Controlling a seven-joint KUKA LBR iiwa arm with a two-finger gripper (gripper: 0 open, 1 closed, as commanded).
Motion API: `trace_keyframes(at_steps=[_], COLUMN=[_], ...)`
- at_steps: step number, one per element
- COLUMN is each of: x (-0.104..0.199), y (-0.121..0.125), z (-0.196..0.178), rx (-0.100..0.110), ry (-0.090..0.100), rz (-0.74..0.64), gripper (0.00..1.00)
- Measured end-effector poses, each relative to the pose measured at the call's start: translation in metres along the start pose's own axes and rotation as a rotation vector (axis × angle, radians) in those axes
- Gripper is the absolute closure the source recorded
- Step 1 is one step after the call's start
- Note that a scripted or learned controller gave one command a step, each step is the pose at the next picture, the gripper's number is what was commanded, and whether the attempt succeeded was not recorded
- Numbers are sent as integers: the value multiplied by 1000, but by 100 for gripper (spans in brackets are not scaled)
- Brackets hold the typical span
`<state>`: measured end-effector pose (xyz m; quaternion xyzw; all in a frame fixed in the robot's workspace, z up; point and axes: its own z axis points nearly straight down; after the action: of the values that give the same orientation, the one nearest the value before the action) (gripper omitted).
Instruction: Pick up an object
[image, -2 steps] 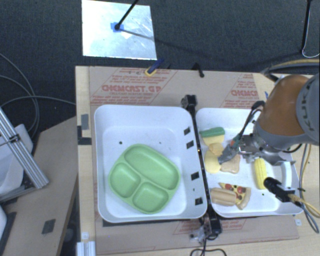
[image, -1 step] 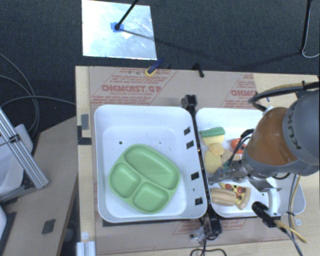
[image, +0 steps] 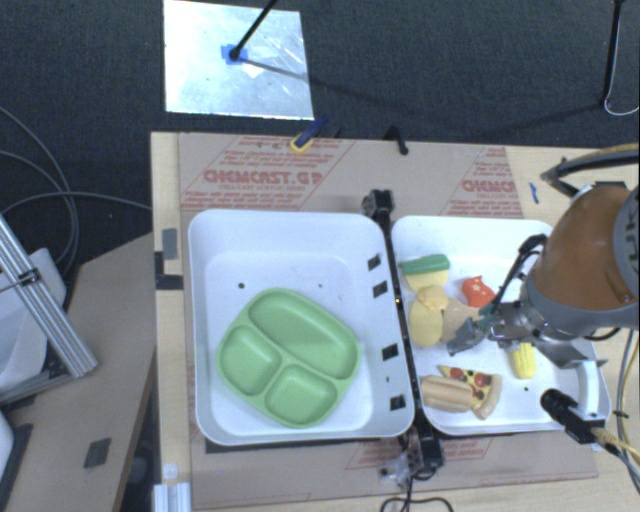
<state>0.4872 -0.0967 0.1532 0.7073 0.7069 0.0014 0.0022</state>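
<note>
Camera view
Bench: two white bins side by side, left bin (image: 215, 250) and right bin (image: 480, 235).
Left bin: holds a green tray (image: 288, 355) with three compartments, lying flat.
Right bin: holds toy food (all small): a green-topped piece (image: 426, 266), yellow pieces (image: 428, 312), a red piece (image: 478, 291), a corn cob (image: 521, 358), a hot dog (image: 446, 394) touching a pizza slice (image: 478, 385).
Arm: the arm (image: 590, 265) reaches in from the right, over the right bin.
Gripper: the gripper (image: 468, 338) sits low, between the yellow pieces and the corn cob.
Jaws: cannot tell whether apart or together, nor whether anything sits between them.
</note>
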Motion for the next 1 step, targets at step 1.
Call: trace_keyframes(at_steps=[1], x=[-1], y=[61], z=[71], rx=[2], ry=[2], rz=[-6], gripper=[0])
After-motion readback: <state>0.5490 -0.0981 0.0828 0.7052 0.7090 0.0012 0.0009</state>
